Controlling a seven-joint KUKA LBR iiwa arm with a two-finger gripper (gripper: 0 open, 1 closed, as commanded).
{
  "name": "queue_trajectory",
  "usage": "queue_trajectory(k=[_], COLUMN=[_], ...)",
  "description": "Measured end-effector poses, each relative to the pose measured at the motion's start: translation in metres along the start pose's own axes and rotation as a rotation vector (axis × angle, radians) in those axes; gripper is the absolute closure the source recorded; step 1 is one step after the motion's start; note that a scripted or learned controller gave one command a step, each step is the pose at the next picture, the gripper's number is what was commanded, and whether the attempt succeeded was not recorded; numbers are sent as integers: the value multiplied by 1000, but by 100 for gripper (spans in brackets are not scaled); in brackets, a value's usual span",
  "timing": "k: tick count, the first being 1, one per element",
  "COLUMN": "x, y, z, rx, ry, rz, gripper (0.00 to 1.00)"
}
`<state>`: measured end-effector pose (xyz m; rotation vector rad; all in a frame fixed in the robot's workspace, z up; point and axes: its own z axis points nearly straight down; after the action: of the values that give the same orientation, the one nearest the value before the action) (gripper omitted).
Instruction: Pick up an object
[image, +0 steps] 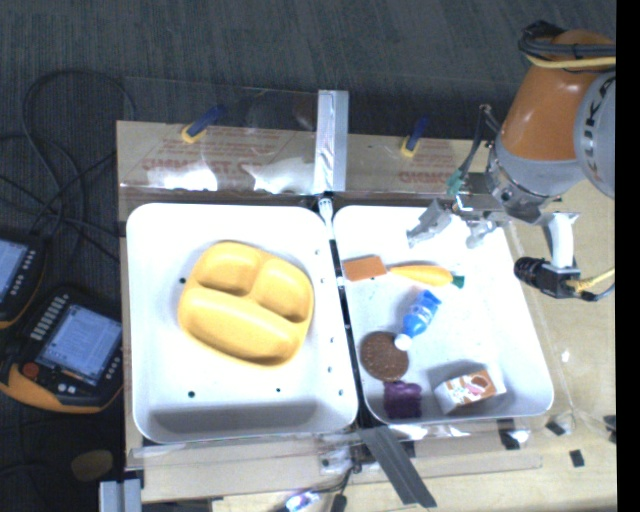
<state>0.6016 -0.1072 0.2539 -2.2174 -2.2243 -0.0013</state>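
My gripper (452, 226) hangs over the far part of the right bin (525, 330), its two fingers spread open with nothing between them. Just below it lie a yellow banana (420, 273) and an orange block (363, 267). A blue bottle with a white cap (419, 314) lies in the middle of the bin. Nearer the front are a brown round disc (380, 355), a purple object (403, 399) and a small orange-and-white carton (466, 388).
The left bin (150, 390) holds a large yellow bread-shaped object (246, 301). A raised divider (337, 300) separates the two bins. Plastic sheeting and clips lie behind the bins. Handheld controllers and cables sit on the floor at left.
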Motion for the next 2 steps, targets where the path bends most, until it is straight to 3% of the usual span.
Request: queue_trajectory(k=[1,2], x=[-21,-22], y=[-9,-8], z=[163,152], rx=[-6,-9], ry=[-2,-3], rz=[-6,-6], gripper=[0,100])
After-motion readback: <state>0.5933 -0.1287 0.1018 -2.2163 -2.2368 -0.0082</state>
